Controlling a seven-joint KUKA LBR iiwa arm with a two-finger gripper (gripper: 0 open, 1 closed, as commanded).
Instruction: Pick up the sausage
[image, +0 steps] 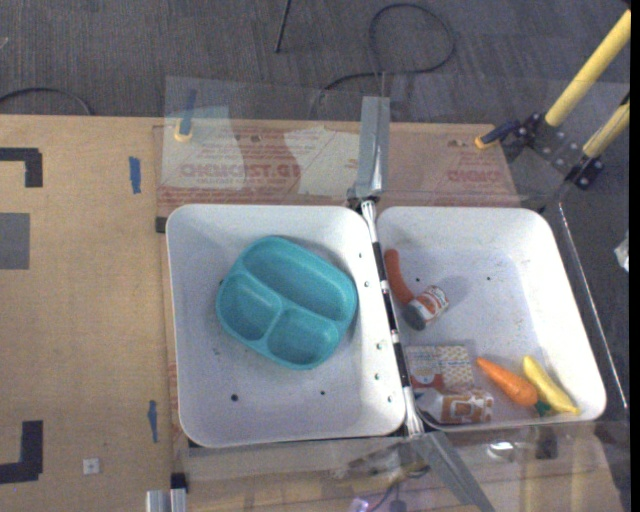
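Note:
The sausage (398, 276) is a short reddish-orange link lying in the right bin (520, 240), close against its left wall and pointing up and down the view. Just below and to its right a small red-and-white can (427, 305) lies on its side, almost touching the sausage's lower end.
The left bin (200, 250) holds a teal divided plate (287, 301). Along the right bin's front lie a printed packet (440, 366), a small carton (462, 407), a carrot (506, 382) and a banana (548, 385). Yellow-handled stands (575, 90) sit at top right.

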